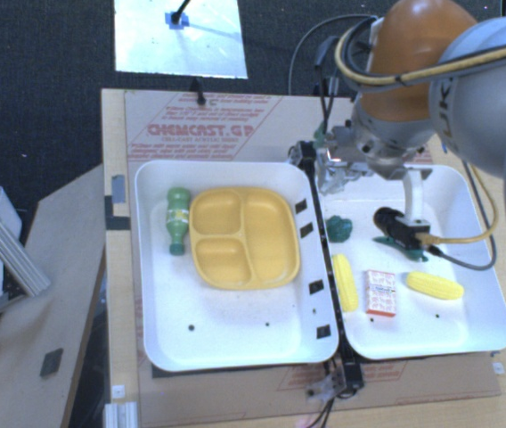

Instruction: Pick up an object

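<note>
You see the gripper (pixel 331 175) over the right bin's (pixel 480 333) rear left corner; whether it is spread or closed you cannot tell. A dark green object (pixel 338 228) lies near it, apart. Nearer you, a left corn cob (pixel 345 282) and a right corn cob (pixel 435 285) flank a red-and-white box (pixel 379 292).
</note>
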### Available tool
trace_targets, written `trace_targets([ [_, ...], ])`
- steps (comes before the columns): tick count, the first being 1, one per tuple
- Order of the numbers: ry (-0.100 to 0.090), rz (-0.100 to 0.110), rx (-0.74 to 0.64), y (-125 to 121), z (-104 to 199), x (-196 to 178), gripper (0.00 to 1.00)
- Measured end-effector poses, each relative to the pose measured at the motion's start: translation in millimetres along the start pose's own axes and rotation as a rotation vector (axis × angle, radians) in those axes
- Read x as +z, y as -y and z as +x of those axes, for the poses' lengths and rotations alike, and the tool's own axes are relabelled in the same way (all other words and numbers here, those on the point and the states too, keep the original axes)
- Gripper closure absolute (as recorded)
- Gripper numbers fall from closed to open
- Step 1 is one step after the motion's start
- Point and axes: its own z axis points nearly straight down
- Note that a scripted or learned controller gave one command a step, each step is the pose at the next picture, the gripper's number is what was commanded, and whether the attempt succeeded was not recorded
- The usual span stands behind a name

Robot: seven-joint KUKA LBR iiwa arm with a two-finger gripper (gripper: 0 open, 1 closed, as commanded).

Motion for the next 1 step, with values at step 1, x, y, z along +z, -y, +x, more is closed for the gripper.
trace_targets([
  [1,0.0,0.001,0.0,1.3,49.9,14.5,1.0],
])
